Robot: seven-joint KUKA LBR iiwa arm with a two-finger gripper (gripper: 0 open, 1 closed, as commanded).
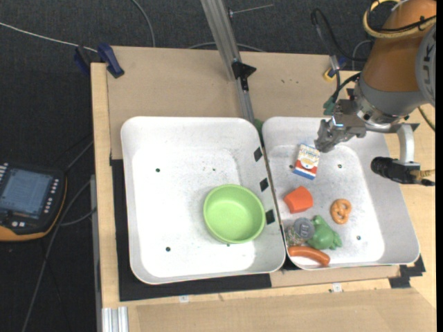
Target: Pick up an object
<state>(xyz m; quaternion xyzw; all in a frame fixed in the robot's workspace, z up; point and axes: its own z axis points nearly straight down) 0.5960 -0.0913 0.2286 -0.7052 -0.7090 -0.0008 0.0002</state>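
My gripper (327, 141) hangs over the back of the right bin (387, 220), just right of and above a small white carton with blue and red print (306, 161). The carton lies on the bin floor, apart from the gripper. In front of it sit an orange block (299, 199), a pretzel-shaped orange piece (340, 210), a green toy figure (323, 234), a grey round piece (301, 229) and a red-orange sausage shape (309, 255). A light green bowl (233, 213) rests in the left bin (159, 185).
A metal pole (225, 33) slants up from between the bins at the back. A handheld pendant (28, 199) lies off the bench at the left. The bins' shared rim (271, 185) runs between bowl and orange block.
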